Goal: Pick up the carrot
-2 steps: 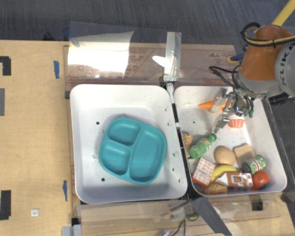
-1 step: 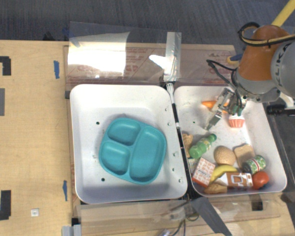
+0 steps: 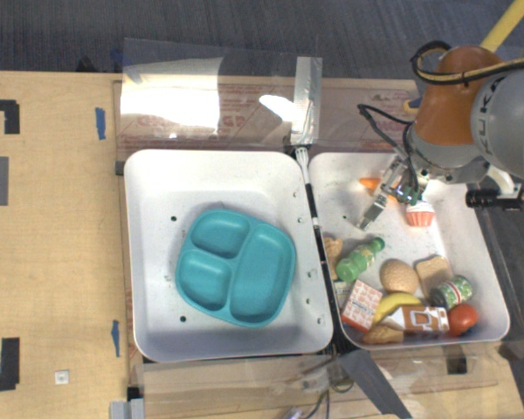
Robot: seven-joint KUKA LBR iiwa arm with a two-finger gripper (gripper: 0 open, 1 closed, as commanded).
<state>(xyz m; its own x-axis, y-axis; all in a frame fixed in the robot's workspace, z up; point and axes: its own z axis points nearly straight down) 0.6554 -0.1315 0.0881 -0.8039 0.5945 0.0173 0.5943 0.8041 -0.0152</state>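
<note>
The carrot (image 3: 368, 182) is a small orange piece lying on the floor of the right bin (image 3: 493, 260), near its back left part. My gripper (image 3: 377, 206) hangs low over that bin on the grey arm with the orange band (image 3: 450, 94), just to the right of the carrot and slightly in front of it. The carrot lies beside the gripper, apart from it as far as I can see. A pink cupcake toy (image 3: 419, 213) stands right of the gripper.
Toy food crowds the right bin's front: a green bottle (image 3: 360, 258), a bread roll (image 3: 399, 276), a banana (image 3: 397, 302), a tomato (image 3: 463, 319), a can (image 3: 455, 290) and cartons (image 3: 360, 304). A teal divided plate (image 3: 236, 267) sits in the left bin (image 3: 148, 199).
</note>
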